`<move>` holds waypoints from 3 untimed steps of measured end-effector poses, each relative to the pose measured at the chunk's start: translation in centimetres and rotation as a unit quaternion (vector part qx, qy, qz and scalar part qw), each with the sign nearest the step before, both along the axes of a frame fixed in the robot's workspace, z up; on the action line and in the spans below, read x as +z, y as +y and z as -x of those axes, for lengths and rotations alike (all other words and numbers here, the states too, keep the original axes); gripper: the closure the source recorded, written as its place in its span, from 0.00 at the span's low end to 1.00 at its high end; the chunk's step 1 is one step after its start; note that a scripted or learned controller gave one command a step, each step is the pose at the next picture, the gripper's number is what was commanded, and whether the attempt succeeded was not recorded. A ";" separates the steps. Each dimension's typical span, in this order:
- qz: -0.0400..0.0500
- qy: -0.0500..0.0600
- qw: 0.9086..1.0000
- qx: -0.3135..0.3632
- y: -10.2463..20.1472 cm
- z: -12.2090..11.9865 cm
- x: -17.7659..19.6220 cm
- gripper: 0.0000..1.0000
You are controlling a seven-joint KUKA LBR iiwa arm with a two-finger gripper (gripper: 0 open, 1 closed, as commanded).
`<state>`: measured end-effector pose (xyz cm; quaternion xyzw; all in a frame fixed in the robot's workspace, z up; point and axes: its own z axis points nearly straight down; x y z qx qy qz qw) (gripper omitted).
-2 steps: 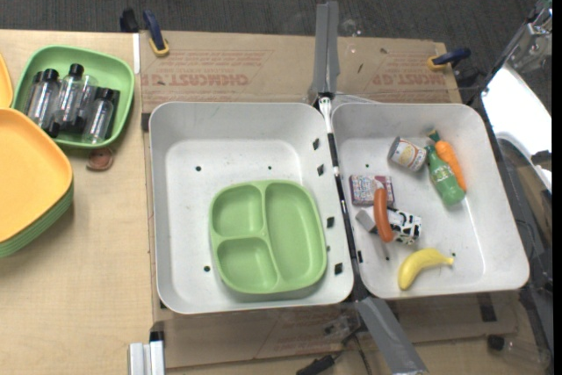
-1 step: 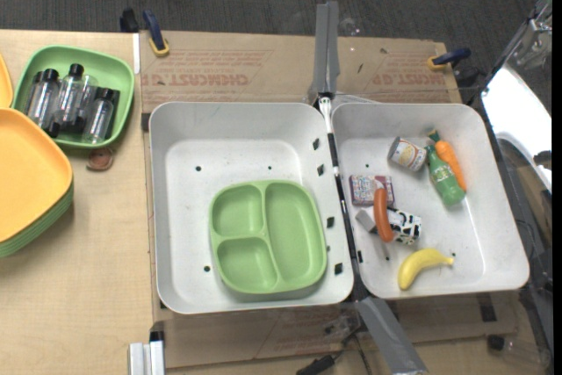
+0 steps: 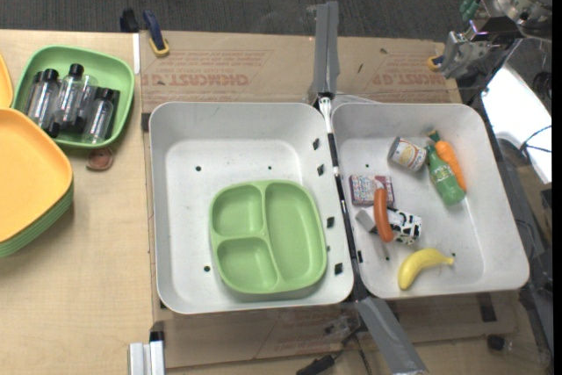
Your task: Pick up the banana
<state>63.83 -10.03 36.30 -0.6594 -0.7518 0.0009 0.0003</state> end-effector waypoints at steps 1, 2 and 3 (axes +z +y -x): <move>0.000 0.001 0.986 -0.166 0.3 3.1 -9.1 1.00; 0.001 0.000 0.983 -0.183 -4.0 3.4 -5.8 1.00; 0.002 0.001 0.905 -0.425 -8.5 4.4 -3.7 1.00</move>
